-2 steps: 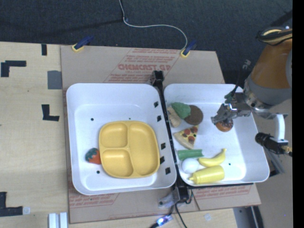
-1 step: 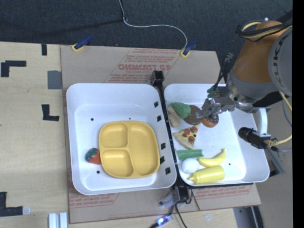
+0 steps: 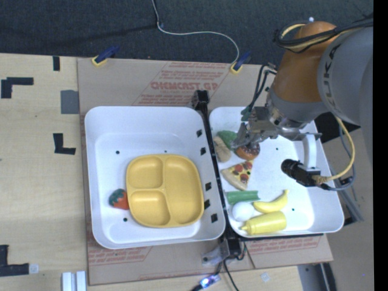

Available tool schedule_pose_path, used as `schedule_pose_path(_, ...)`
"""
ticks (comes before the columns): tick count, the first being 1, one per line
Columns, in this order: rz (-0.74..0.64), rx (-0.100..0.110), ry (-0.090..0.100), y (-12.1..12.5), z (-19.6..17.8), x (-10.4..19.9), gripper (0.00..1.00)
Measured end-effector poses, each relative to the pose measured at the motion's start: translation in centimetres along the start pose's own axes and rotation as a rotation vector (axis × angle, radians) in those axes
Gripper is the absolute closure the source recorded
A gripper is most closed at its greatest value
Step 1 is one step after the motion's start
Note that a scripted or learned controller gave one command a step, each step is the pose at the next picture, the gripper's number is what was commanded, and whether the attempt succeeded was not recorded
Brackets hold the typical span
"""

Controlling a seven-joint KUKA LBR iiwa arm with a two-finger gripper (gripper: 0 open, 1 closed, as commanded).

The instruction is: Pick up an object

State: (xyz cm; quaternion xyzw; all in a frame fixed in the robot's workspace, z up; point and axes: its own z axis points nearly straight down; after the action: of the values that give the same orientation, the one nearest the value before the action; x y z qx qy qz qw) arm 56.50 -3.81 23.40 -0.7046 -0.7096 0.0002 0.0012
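Camera view, what's in the right bin (image 3: 327,220)?

— Toy food, mostly on its near and left side. A pizza slice (image 3: 237,174) lies in the middle, a green bean pod (image 3: 241,196) below it, then a white egg (image 3: 242,210), a banana (image 3: 270,203) and a yellow squeeze bottle (image 3: 265,223) along the near edge. A green leafy piece (image 3: 225,137) and a tan piece (image 3: 222,152) sit by the left wall.

— And the gripper (image 3: 247,139)?

— Down inside that bin, over a round red-brown piece (image 3: 247,151), close above or touching it. I cannot tell whether the fingers are spread or closed; they are dark and bunched against the piece, and nothing is clearly caught between them.

— The arm (image 3: 315,71)?

— Grey with an orange band, reaching in from the right over the bin's far edge.

— The left bin (image 3: 97,126)?

— A yellow divided plate (image 3: 163,190) rests in its near half. A small red and green piece (image 3: 118,199) lies just beside the plate's left edge.
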Motion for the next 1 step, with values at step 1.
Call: schedule_pose_path(1,0.004,0.002,-0.001,0.44,1.72,2.36,1.00)
